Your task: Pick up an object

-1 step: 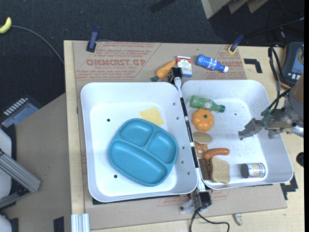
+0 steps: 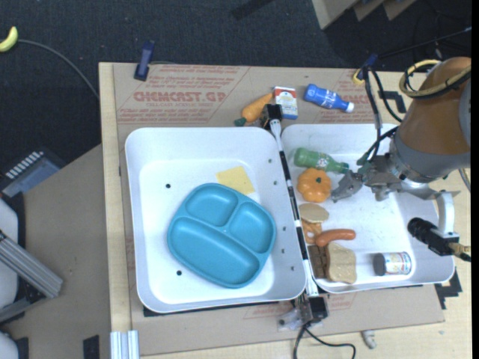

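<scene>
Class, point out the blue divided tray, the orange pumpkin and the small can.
blue divided tray (image 2: 221,234), camera view, centre ridge.
orange pumpkin (image 2: 314,185), camera view, its body.
small can (image 2: 393,263), camera view, its side.

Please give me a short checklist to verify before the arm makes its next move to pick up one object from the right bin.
1. Gripper is over the right bin: ok.
2. A target lies close: the orange pumpkin sits just left of the gripper: ok.
3. Nothing held between the fingers yet: cannot tell, fingers too small to read.
4. Room around the target: not ok, the green bottle lies close above it.
5. The can lies away from the gripper: ok.
</scene>
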Available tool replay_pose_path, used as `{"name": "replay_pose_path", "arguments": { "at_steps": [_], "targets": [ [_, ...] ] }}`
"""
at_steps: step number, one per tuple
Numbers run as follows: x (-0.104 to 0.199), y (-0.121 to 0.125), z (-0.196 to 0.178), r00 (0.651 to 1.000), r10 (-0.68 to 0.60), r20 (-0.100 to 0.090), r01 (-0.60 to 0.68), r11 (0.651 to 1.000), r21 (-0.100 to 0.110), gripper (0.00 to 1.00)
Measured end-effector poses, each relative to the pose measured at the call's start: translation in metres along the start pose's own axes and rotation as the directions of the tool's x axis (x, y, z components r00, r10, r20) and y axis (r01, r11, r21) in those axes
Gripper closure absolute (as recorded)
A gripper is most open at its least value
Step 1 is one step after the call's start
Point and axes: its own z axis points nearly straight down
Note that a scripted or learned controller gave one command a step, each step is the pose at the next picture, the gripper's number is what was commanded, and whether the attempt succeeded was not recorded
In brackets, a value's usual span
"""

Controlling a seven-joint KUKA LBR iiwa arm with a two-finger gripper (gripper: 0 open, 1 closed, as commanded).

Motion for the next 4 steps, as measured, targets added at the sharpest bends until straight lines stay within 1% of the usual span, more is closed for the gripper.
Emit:
{"name": "replay_pose_path", "arguments": {
  "at_steps": [1, 2, 3, 4],
  "targets": [
    [0.027, 0.036, -0.013, 1.0, 0.001, 0.001, -0.001, 1.0, -0.002, 0.0],
    [0.011, 0.064, 0.067, 1.0, 0.001, -0.001, -0.001, 1.0, -0.009, 0.0],
    [0.016, 0.077, 0.087, 1.0, 0.0, 0.0, 0.0, 1.0, -0.003, 0.0],
    [0.016, 0.077, 0.077, 1.0, 0.0, 0.001, 0.0, 1.0, -0.003, 1.0]
  ]
}}
